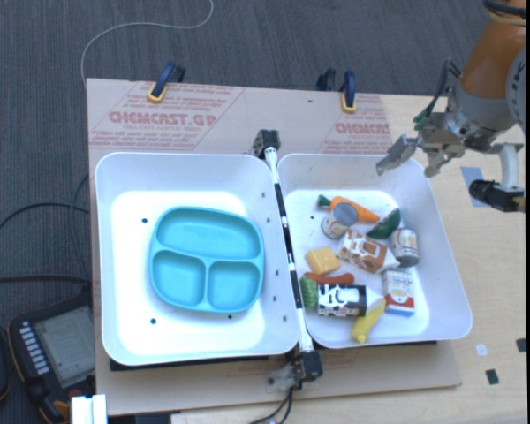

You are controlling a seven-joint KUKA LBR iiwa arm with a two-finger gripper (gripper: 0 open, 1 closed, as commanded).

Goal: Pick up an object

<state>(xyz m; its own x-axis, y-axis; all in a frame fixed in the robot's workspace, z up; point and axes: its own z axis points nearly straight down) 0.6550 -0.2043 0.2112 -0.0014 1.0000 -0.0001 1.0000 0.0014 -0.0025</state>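
Note:
The right bin (pixel 442 228) holds several toy foods: a carrot (pixel 353 208), a green vegetable (pixel 386 225), a small can (pixel 406 246), a brown box (pixel 364 252), a cheese wedge (pixel 321 261), a black-and-white carton (pixel 341 299), a yellow banana-like piece (pixel 368 321) and a red-and-white packet (pixel 399 292). My gripper (pixel 415 159) hangs above the bin's far right corner, open, its two fingers spread with nothing between them. It stands well clear of the pile.
The left bin (pixel 124 184) holds a blue divided tray (pixel 208 259). A black clamp bar (pixel 283 228) runs between the bins. Blue and yellow clamps (pixel 347 91) pin the cardboard sheet at the back. Cables lie on the dark floor at left.

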